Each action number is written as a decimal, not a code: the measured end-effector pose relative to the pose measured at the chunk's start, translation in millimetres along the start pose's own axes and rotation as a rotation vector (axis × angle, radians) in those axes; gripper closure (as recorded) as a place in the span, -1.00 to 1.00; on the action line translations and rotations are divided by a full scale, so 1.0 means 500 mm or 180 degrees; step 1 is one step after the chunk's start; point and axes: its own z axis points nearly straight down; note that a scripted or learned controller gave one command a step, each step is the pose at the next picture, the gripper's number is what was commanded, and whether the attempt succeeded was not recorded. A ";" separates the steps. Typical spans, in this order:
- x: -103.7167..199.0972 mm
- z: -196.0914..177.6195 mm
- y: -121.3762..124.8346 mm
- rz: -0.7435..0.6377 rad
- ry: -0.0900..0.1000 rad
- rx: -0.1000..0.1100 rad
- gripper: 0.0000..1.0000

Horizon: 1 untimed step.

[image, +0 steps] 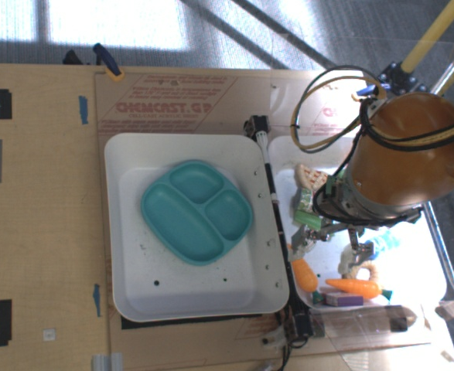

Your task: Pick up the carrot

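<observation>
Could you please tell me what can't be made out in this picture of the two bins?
- Gripper in camera view: the arm's orange band hides most of it.
- Right bin: its middle lies under the arm.
- Items near the carrot: too small to identify.

the left bin looks like smooth white plastic with a soft sheen, speckled with a few dark marks. inside it, the teal divided plate is matt plastic, evenly moulded. under and around the bin lies flat brown cardboard, dull and papery, with red print above the bin. right of the bin, the carrot has a smooth, slightly glossy orange skin like toy plastic. the arm's orange band gleams like polished metal, ringed by black rubbery cables.
</observation>
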 end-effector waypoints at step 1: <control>0.024 -0.352 -0.014 -0.0479 -0.0011 0.0061 -1.00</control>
